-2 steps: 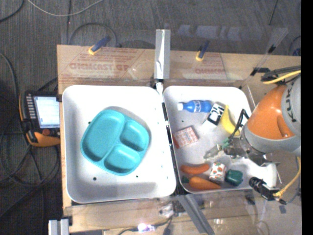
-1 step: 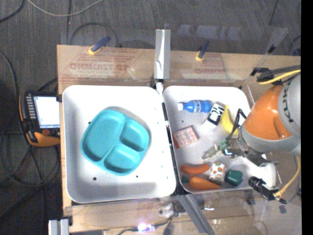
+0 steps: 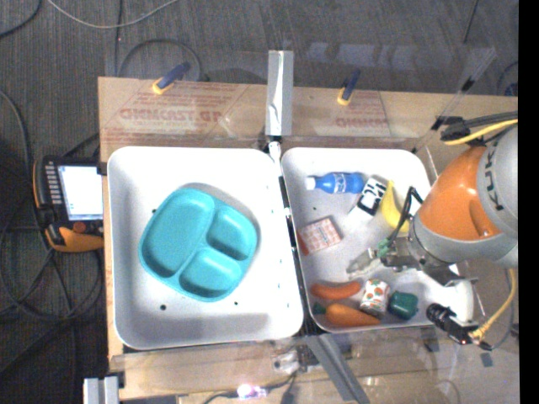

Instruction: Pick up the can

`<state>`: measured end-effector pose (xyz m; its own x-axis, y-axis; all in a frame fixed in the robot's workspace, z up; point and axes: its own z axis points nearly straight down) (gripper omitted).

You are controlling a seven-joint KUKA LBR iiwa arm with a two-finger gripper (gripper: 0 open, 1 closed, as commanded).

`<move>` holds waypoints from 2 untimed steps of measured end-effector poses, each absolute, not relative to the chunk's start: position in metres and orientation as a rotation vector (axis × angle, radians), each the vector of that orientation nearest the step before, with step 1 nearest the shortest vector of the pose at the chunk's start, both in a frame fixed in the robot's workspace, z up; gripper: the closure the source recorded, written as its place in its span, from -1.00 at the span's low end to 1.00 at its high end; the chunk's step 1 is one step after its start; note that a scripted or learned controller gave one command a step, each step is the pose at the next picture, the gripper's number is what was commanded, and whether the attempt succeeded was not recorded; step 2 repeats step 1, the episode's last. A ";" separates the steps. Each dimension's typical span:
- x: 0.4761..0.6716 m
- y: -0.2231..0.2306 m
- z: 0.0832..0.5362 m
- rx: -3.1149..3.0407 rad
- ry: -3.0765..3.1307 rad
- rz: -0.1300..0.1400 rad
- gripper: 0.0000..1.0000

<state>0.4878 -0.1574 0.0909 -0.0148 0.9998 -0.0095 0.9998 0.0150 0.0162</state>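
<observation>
We read this as the approach; our claw (image 3: 364, 265) hangs with fingers apart, holding nothing; the can (image 3: 402, 305), small and green, lies just below and right of it, beside a patterned block (image 3: 374, 295); next it must shift over and descend.

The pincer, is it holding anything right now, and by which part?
Cannot be told: the pincer hangs over the right bin, its tips too small to read.
</observation>
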 end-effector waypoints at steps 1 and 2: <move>0.489 -0.168 0.090 2.227 2.206 0.018 -1.00; 0.489 -0.168 0.090 2.227 2.206 0.018 -1.00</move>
